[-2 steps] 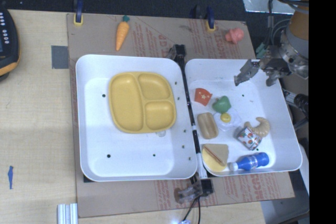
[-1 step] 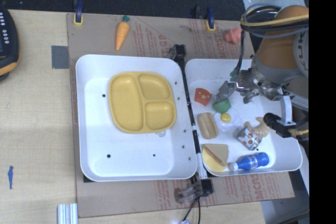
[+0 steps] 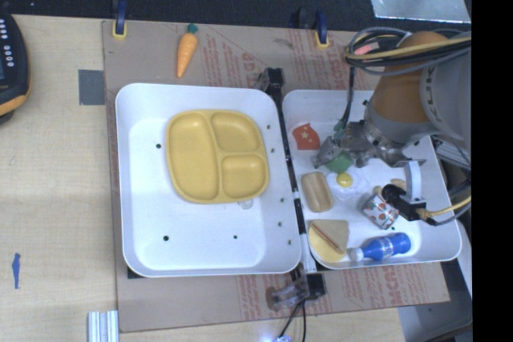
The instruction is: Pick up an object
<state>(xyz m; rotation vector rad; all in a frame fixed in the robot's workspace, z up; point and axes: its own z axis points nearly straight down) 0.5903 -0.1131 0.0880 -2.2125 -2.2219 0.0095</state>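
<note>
The claw [image 3: 337, 152] is down in the right bin [image 3: 437, 252], on a small green toy [image 3: 340, 165]. I cannot tell if it grips. The yellow ball [image 3: 345, 180] at 6 o'clock might get bumped.

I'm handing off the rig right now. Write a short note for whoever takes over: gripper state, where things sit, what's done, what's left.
Gripper: low in the right bin, over a small green object; no grasp can be confirmed.
Right bin also holds a red piece, tan block, blue bottle, small can.
Left bin: yellow divided plate.
Toy carrot lies outside the bins.
Done: arm positioned over the clutter.
Left: grasp and lift an object.
</note>
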